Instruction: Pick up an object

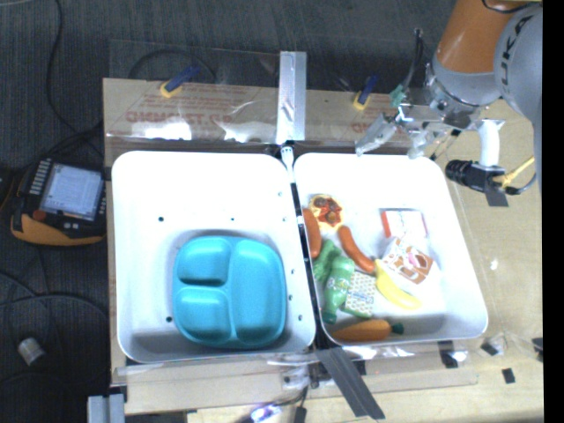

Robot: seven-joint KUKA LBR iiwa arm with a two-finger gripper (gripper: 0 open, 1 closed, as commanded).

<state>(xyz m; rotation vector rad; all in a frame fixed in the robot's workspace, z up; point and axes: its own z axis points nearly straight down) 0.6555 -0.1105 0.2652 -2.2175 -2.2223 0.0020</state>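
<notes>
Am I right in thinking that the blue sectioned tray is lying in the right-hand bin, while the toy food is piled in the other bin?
Not quite: the camera view shows the blue sectioned tray lying in the left-hand bin, and the toy food piled in the right-hand bin.

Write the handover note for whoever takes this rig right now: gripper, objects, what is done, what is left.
Gripper: raised over the back rim of the right white bin, nothing visible between its fingers; open or shut cannot be told.
Objects: the right bin holds a heap of toy food: orange sausage, yellow banana, orange carrot, green leafy piece, small red-and-white box. The left white bin holds a teal divided plastic tray.
Done: nothing picked.
Left: descend into the right bin, grip one item, lift it.
</notes>
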